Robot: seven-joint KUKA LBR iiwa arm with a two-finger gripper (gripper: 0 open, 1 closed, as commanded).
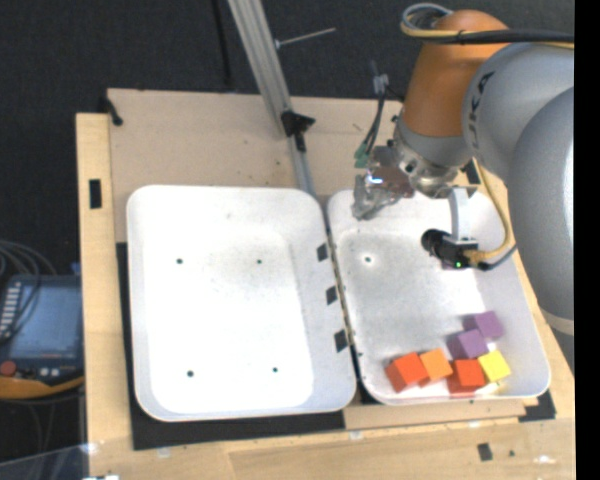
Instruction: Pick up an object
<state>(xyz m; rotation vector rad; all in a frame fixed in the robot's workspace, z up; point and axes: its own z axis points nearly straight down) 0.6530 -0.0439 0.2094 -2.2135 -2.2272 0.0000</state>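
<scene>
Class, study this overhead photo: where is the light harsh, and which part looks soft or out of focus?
Camera view: both white bins look washed out and bright; the grey arm, nearest the lens, is soft; the coloured blocks stay crisp; the surrounding floor is dark.

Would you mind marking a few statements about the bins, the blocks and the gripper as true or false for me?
1. The blocks lie in the right bin. True.
2. The gripper hangs directly over the blocks. False: it is at the bin's far left corner, while the blocks sit at the near right corner.
3. There are two purple blocks. True.
4. A yellow block lies in the left bin. False: it sits in the right bin with the others.
5. The blocks are spread evenly across the bin. False: they are clustered together in one corner.
</scene>
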